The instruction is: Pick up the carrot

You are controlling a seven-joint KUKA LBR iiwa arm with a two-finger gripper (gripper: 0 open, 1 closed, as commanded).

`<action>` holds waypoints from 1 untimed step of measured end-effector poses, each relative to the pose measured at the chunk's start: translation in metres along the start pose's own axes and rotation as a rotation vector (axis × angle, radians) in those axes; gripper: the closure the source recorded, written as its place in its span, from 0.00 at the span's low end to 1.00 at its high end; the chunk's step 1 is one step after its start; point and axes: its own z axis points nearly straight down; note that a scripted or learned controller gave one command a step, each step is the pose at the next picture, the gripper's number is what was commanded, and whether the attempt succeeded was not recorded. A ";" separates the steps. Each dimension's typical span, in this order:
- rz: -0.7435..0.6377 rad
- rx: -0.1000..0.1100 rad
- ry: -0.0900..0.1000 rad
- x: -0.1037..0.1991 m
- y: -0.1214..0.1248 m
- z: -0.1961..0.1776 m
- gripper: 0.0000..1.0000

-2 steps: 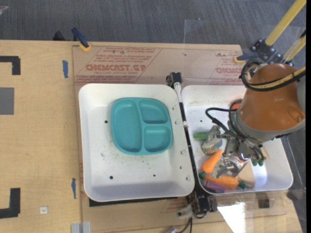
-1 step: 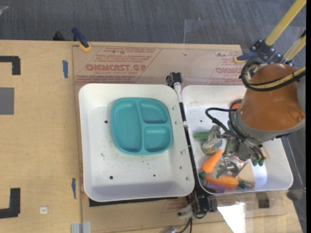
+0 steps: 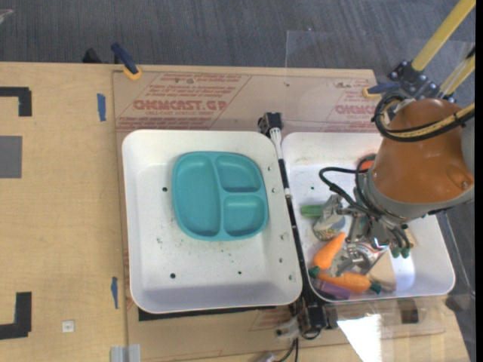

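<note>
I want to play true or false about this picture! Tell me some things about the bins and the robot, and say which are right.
1. The teal plate lies in the left bin. True.
2. The plate has three compartments. True.
3. The hand hangs over the left bin. False: it is over the right bin, among the toy foods.
4. An orange carrot lies in the right bin. True.
5. The carrot sits on the teal plate. False: it lies in the right bin, beside the hand.
6. The arm has a blue band. False: the orange band sits above the wrist.
</note>
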 end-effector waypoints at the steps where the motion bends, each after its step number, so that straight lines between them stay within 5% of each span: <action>1: 0.000 0.000 0.000 0.000 0.000 0.000 0.00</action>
